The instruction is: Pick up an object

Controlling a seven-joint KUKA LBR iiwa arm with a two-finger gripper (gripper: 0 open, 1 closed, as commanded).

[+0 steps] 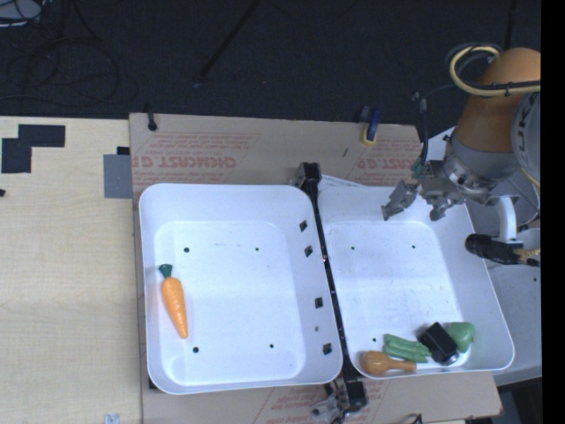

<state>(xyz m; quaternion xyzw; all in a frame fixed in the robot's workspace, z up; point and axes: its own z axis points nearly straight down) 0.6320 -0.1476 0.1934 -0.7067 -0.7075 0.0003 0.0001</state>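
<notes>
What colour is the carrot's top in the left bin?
Green, above an orange body; the carrot shows best in the camera view, near the left bin's left wall.

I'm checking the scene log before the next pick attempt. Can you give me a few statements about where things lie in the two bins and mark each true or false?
1. The carrot lies in the left bin. True.
2. The carrot lies against the divider between the bins. False: it lies near the left bin's outer left wall.
3. The black block sits in the right bin near its front edge. True.
4. The end effector holds the green pepper. False: it hangs over the right bin's far edge, nothing between its fingers.
5. The pea pod lies beside the black block. True.
</notes>
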